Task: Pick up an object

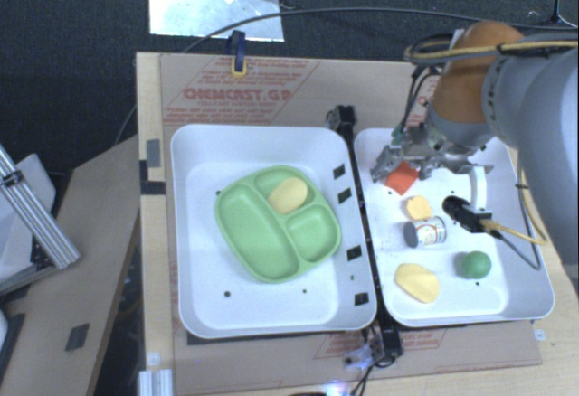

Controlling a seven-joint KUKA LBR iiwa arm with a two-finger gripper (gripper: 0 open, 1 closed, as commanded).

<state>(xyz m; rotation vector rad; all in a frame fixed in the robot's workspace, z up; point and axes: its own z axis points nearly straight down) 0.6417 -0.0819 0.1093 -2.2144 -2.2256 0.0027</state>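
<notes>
One orange block (401,178) sits at the right bin's (525,295) upper left, right under the gripper (404,163); finger state: cannot tell. Best to descend straight and centre on the block, clear of the yellow piece (418,207) just below.

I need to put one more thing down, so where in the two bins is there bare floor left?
Left bin: bare floor rings the green divided plate, widest along the near edge and the left wall. Right bin: crowded, with the orange block, yellow piece, small can, green ball, yellow lump and gripper; only its near right corner is bare.
</notes>
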